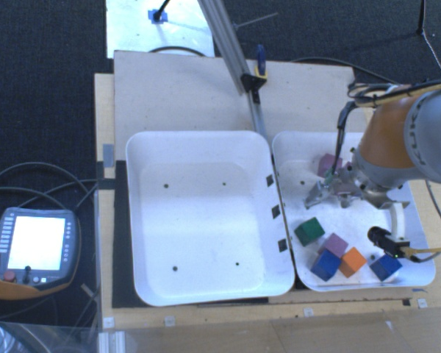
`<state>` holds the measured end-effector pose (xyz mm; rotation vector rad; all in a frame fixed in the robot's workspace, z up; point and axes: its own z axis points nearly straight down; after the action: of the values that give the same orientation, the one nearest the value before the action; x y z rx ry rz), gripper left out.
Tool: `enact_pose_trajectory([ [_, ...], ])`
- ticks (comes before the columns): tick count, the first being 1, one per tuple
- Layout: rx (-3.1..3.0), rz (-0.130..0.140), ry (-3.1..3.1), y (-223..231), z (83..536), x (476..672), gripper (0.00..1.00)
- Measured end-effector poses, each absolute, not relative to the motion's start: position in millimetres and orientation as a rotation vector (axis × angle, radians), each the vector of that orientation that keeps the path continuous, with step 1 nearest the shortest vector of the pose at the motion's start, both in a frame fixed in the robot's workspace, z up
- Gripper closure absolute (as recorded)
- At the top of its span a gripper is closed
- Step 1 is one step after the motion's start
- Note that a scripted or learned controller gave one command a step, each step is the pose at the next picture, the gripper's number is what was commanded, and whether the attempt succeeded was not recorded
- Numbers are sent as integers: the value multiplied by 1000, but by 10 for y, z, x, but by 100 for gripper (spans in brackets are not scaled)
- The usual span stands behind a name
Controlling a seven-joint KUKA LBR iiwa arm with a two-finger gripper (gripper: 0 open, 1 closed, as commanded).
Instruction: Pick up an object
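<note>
While the metal claw hung over the smooth white right bin, grip state unclear, matte cubes lay below: green cube, orange cube, two blue cubes.

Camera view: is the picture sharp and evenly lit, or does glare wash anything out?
Camera view: mostly sharp, the coloured blocks like the green block read clearly; the left bin and the pendant screen are bright enough to lose surface detail; soft shadows sit under the hand; the dark floor shows little texture.
</note>
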<state>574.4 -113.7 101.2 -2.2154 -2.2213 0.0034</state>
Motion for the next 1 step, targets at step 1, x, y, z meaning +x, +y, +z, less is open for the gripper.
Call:
enact_pose_trajectory([
  [1,-2220,-4,-2227,-1149,1158,5767,100],
])
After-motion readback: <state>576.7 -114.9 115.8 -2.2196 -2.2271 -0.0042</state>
